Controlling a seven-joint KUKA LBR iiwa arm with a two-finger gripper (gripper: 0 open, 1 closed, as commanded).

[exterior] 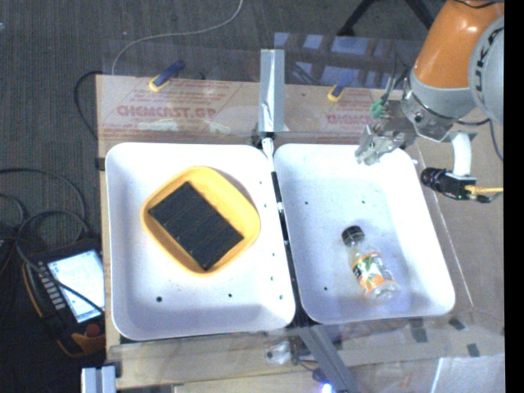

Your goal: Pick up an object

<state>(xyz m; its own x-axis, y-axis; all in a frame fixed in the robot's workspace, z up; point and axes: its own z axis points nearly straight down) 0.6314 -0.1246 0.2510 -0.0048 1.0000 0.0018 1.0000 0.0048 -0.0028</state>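
Claw [376, 149] hangs over far right corner of right bin [426, 219], fingers slightly spread, nothing between them. Small clear bottle [369, 264], black cap, orange label, lies on its side in same bin, well apart from claw. Left bin [131, 301] holds yellow dish [242, 211] with dark ridged block [196, 224] inside.

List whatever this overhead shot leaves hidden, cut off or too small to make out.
- Claw: too small and blurred in the camera view to tell how it is set.
- Arm: cut off by the top and right edges.
- Bottle label: print too small to read; its clear body blurs into the right bin.
- Yellow dish floor: covered by the dark slab.
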